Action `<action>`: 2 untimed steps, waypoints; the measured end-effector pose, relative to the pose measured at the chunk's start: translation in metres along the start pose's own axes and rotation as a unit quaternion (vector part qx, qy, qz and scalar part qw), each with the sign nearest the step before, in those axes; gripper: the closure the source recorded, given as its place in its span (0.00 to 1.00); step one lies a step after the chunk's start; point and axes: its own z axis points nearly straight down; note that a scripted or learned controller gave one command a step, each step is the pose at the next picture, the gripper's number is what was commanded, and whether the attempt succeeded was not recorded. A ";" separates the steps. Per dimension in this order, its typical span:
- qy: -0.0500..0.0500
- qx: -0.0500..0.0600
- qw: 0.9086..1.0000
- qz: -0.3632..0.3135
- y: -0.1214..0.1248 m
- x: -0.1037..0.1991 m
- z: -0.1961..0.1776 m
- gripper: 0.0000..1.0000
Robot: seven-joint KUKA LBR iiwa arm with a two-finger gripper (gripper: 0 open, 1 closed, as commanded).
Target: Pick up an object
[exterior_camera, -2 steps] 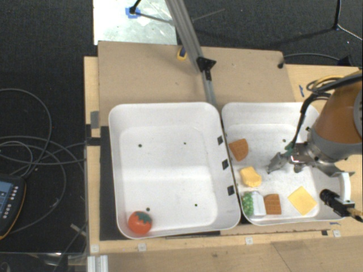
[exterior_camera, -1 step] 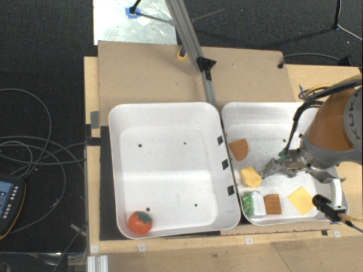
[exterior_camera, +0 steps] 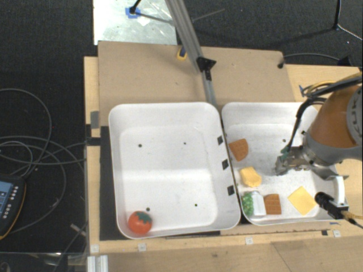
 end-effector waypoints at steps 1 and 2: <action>-0.001 -0.002 1.000 -0.003 0.011 0.003 -0.057 1.00; -0.001 -0.003 1.000 -0.002 0.016 -0.004 -0.119 1.00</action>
